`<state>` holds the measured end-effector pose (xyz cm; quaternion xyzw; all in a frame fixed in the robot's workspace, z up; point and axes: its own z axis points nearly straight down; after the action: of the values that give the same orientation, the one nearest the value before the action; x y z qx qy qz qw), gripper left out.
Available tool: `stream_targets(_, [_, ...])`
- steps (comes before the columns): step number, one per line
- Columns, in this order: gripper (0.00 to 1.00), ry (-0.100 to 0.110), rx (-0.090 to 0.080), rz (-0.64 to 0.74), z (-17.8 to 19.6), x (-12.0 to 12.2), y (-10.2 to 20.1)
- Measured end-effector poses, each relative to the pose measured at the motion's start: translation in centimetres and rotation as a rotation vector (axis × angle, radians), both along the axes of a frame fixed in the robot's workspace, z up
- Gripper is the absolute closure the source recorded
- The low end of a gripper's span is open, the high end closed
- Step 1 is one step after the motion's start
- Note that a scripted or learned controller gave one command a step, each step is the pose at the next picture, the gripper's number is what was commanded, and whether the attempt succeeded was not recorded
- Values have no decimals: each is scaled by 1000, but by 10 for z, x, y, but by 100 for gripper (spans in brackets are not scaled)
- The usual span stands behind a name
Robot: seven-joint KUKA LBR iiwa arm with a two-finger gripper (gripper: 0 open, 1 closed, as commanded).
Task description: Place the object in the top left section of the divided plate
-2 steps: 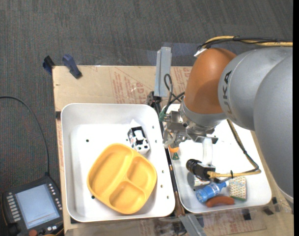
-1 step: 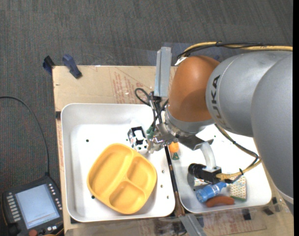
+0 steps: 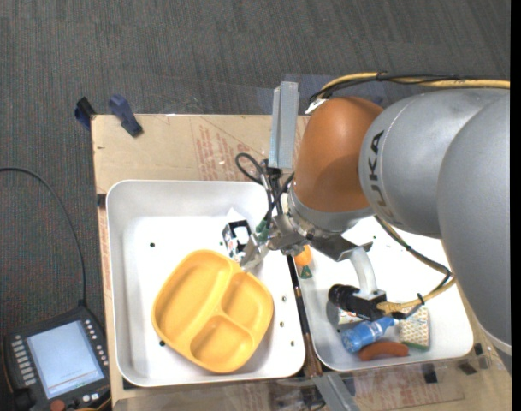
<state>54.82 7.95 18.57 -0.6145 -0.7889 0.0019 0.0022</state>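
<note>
A yellow divided plate (image 3: 212, 312) with three sections lies tilted in the left bin (image 3: 130, 229). My gripper (image 3: 253, 253) hangs just past the plate's upper right rim, near the wall between the two bins. A small black, white and blue object (image 3: 236, 236) sits right beside the gripper on its left, above the plate's rim; I cannot tell whether it is held or resting on the bin floor. The grey arm with its orange band (image 3: 337, 165) covers the area above the right bin.
The right bin (image 3: 452, 336) holds a blue bottle (image 3: 365, 335), a red-brown sausage-shaped piece (image 3: 382, 350), a patterned wedge (image 3: 417, 325) and a small orange and green item (image 3: 304, 262) near the divider. A teach pendant (image 3: 59, 362) lies on the floor at lower left.
</note>
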Motion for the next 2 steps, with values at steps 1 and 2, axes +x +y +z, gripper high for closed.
stream_targets(1, [100, 3, 0, -8, 8, 1, -3])
stream_targets(2, [0, 3, 0, -9, 8, 1, -3])
